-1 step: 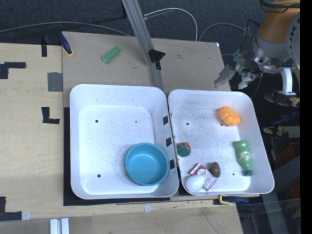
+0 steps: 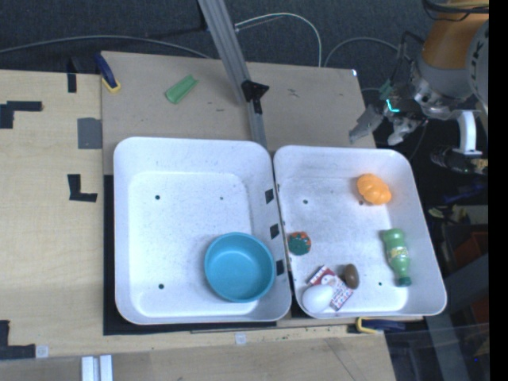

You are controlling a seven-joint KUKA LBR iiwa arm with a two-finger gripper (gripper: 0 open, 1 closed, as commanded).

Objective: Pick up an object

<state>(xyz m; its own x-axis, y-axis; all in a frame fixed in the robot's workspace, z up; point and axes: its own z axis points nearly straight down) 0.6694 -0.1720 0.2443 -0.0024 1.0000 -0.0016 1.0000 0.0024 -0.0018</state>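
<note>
The right bin (image 2: 421, 213) holds an orange lump (image 2: 373, 189) near its far right, a green bottle (image 2: 395, 254) along the right wall, and a small teal and red piece (image 2: 299, 244) near the left wall. At its front lie a brown nut-like object (image 2: 349, 275), a red and white packet (image 2: 336, 289) and a white egg shape (image 2: 317, 298). A blue bowl (image 2: 238, 266) sits in the left bin (image 2: 135, 213). My gripper (image 2: 382, 125) hangs above the bench just beyond the right bin's far edge, open, with nothing between its fingers.
A grey metal pole (image 2: 228, 46) slants down to the gap between the bins. A green block (image 2: 180, 89) and a blue and yellow clamp (image 2: 107, 71) lie on the bench behind the left bin. Cables (image 2: 302, 22) run across the dark floor at the back.
</note>
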